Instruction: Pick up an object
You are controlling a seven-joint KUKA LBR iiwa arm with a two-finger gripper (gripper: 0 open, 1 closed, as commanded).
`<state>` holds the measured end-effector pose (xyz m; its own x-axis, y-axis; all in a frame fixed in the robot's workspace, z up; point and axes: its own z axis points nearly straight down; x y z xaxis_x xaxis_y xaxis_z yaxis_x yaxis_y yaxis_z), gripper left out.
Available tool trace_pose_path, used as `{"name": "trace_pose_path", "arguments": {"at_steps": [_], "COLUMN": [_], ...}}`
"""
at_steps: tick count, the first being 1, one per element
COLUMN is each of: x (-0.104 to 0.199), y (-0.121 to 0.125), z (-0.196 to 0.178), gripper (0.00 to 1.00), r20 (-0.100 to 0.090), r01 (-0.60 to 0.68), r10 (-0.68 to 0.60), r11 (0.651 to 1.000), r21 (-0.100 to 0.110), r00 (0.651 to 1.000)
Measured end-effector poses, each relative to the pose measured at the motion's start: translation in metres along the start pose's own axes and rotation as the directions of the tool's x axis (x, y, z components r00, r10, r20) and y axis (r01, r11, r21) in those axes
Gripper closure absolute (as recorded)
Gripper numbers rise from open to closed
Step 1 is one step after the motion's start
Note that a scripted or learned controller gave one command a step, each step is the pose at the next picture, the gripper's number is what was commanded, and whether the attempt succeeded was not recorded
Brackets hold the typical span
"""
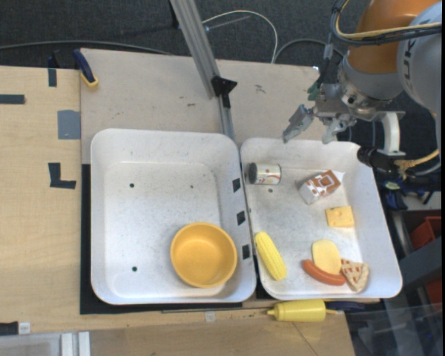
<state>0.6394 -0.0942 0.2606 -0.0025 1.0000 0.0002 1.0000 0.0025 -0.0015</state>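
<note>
Objects for picking lie in the right bin (371, 221): small can (265, 173) on its side near the upper left corner, red-and-white carton (320, 186), cheese cube (340, 217), corn cob (271, 256), yellow slice (326, 256), sausage (322, 273), pizza wedge (354, 274). Gripper (313, 130) hangs above the bin's far rim, fingers spread wide, nothing between them. Left bin (119, 199) holds a yellow bowl (202, 254). Mustard bottle (302, 311) lies on the bench (30, 236), just outside the right bin's near edge.

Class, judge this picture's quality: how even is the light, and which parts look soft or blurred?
Camera view: lighting is even and diffuse, shadows faint; the yellow bowl and corn cob look sharp enough; the end effector and arm above it look softer, slightly blurred.
</note>
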Motion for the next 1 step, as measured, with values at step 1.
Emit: {"name": "trace_pose_path", "arguments": {"at_steps": [1], "x": [0.0000], "y": [0.0000], "z": [0.0000], "gripper": [0.00], "r20": [0.000], "r01": [0.000], "r10": [0.000], "r11": [1.000], "r21": [0.000], "r00": [1.000]}}
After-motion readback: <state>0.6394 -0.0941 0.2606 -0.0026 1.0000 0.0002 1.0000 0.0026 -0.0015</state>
